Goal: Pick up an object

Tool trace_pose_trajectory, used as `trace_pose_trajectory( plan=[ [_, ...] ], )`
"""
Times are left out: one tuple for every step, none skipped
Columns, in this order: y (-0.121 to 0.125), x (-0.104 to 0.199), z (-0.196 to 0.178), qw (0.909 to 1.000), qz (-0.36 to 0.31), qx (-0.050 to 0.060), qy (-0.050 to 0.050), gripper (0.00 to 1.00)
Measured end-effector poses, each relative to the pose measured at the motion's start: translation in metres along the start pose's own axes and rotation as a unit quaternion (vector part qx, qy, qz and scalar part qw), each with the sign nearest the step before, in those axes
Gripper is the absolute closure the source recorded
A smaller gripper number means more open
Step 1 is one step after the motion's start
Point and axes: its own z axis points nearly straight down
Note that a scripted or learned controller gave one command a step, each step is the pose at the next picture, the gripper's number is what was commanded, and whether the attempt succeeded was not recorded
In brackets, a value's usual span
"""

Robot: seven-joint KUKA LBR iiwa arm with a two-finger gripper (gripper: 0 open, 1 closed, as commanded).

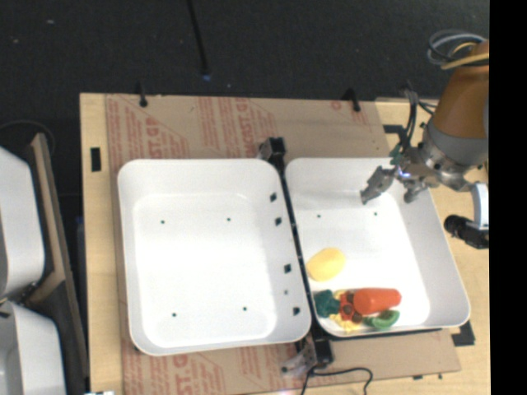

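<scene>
Camera view: gripper (394,185) at upper right, fingers apart, clamped on nothing. Nothing lifted yet; yellow object (326,263) untouched at lower centre.

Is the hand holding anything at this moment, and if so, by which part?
Nothing is held. The hand hangs open over the far end of the right white bin, apart from the yellow lemon-shaped toy.

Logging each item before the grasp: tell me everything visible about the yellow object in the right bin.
The yellow object is a smooth, rounded lump, lemon-like, matte and plain, possibly plastic. It lies on the floor of the right bin, near the divider side, in the bin's front half. It sits alone, just above the cluster of red and green items in the front corner, apparently not touching them. The hand is well away from it, toward the back of the bin.
</scene>
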Motion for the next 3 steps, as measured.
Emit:
trace_pose_trajectory(
  plan=[
    [-0.071,0.042,0.039,1.0,-0.001,0.002,0.001,0.0],
    [-0.089,0.081,0.004,0.9996,0.028,-0.001,0.0,0.0],
    [-0.088,0.079,-0.005,0.9996,0.03,-0.001,0.0,1.0]
  ],
)
